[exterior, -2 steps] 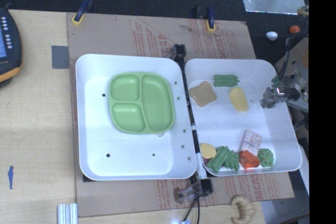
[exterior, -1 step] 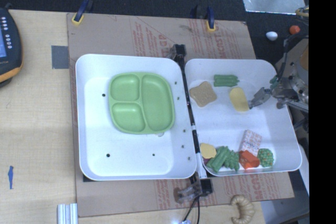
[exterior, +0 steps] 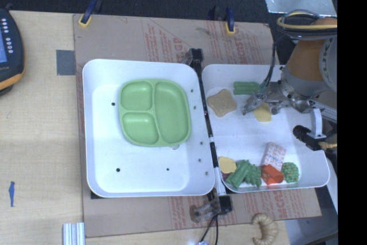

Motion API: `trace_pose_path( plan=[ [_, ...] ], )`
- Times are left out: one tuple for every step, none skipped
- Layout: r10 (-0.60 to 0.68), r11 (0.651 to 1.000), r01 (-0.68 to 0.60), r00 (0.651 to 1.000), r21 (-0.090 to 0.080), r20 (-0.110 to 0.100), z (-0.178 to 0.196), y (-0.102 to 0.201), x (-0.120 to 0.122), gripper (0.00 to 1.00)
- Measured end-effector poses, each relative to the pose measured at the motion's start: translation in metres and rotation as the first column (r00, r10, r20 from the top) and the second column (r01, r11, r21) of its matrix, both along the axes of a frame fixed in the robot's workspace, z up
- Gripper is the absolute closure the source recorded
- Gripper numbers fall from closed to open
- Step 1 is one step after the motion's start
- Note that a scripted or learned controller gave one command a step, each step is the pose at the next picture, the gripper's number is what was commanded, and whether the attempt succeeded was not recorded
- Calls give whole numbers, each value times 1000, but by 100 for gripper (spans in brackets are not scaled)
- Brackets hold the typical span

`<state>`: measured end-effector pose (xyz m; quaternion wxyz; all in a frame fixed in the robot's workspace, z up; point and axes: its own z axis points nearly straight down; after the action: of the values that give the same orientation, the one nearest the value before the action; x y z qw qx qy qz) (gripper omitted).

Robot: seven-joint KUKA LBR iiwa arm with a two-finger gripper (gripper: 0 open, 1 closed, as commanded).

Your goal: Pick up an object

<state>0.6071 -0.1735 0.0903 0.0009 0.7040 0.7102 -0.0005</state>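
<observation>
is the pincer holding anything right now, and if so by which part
Cannot be told. The pincer sits low in the right white bin, right over a small pale yellow piece, but a grip on that piece is not visible from above.

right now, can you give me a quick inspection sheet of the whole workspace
surface: wooden bench with a cardboard sheet clamped under two white bins.
job's things: right bin holds toy food: tan piece, green piece, yellow piece, green beans, pink packet.
clutter: green divided plate in left bin.
grippers: gripper low over right bin; finger state unclear.
cables: dark cable at front edge.
surroundings: handheld pendant at left.
</observation>
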Motion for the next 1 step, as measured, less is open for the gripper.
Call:
trace_pose_path(
  plan=[
    [-1,1000,1,1000,0,-4,12,-2,-2,100]
  ],
)
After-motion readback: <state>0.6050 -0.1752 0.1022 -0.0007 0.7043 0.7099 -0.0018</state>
